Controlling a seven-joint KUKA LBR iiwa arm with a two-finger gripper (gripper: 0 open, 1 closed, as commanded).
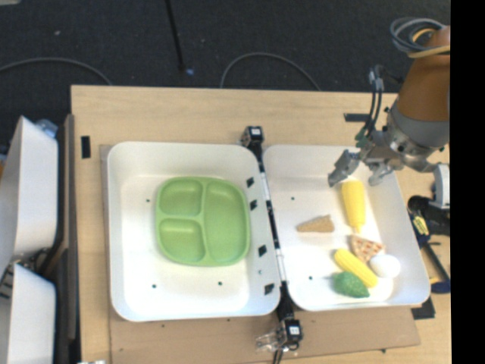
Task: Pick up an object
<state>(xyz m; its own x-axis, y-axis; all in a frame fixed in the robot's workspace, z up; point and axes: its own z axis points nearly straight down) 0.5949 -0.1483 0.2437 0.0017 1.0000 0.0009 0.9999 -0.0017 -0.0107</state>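
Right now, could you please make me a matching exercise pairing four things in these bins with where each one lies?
Things:
1. green divided plate
2. broccoli piece
3. white egg
4. corn cob

Places:
A. just below the tool
B. near edge of the right bin
C. middle of the left bin
D. beside the pizza slice

Pairs: 1-C, 2-B, 3-D, 4-A

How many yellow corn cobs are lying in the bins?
2, both in the right bin: one corn cob lies near the gripper, the other corn cob sits lower, beside the green broccoli. None looks hidden.
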